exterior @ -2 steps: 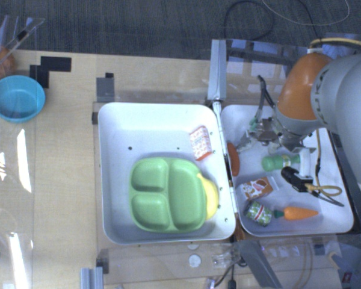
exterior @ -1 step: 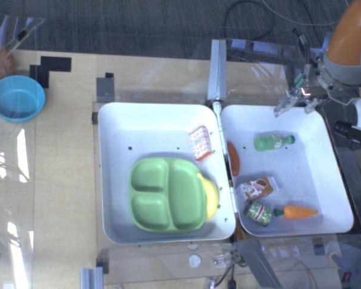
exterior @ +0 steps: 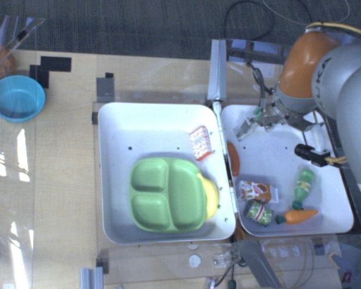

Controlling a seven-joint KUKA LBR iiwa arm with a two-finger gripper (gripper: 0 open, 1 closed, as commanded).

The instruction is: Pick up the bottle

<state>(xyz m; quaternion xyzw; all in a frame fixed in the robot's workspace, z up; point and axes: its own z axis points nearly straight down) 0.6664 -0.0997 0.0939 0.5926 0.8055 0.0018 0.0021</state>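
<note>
The bottle (exterior: 304,184) is small and green with a pale label. It lies in the right bin (exterior: 343,224) near that bin's right wall. My gripper (exterior: 260,124) hangs over the far left part of the same bin, well up and to the left of the bottle. Its thin metal fingers are spread open and nothing is between them. The grey arm with its orange band (exterior: 304,65) comes in from the upper right.
Near the bottle lie an orange carrot (exterior: 301,215), a green can (exterior: 259,212), a small carton (exterior: 256,191) and a reddish sausage (exterior: 233,156). The left bin (exterior: 117,122) holds a green divided tray (exterior: 167,192), a yellow item (exterior: 210,197) and a packet (exterior: 200,142). A blue bowl (exterior: 17,98) sits far left.
</note>
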